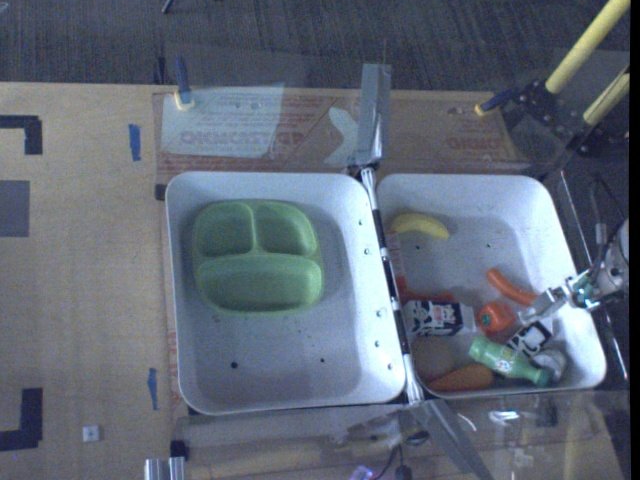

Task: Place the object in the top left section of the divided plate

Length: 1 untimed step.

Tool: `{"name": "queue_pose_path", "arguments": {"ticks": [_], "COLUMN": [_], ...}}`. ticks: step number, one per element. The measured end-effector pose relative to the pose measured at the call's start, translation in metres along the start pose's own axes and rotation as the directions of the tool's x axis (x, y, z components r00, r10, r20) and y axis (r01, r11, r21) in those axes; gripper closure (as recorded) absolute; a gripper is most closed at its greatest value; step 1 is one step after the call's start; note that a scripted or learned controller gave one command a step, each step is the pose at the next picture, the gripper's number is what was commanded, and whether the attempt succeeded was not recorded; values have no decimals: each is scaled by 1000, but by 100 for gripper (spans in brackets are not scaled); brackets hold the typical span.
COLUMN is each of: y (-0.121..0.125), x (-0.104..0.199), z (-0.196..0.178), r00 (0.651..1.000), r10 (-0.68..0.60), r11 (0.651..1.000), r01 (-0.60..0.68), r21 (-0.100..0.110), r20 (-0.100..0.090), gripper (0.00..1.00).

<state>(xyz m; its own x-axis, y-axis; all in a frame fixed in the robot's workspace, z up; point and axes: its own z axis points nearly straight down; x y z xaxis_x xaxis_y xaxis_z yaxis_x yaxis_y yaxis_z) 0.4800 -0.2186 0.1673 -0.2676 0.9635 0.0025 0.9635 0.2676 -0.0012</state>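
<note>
Divided plate (258,256) waits in my left bin; gripper (548,308), jaws unreadable, hovers over right-bin clutter, presumably picking.

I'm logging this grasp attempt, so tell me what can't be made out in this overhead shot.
- Claw, camera view: small and blurred at the right bin's far side; what it is doing cannot be told.
- Arm: cut off by the right edge.
- Milk carton: print too small to read.
- Brown object near the green bottle: blurred, identity unclear.
- Green divided plate: sections look bare, fine detail soft.
</note>
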Motion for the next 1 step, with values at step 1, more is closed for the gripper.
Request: {"name": "queue_pose_path", "arguments": {"ticks": [1], "y": [22], "x": [78], "z": [-79], "r00": [993], "r10": [119], "r11": [993], "r01": [-119], "r21": [-1], "r20": [2], "gripper": [0]}}
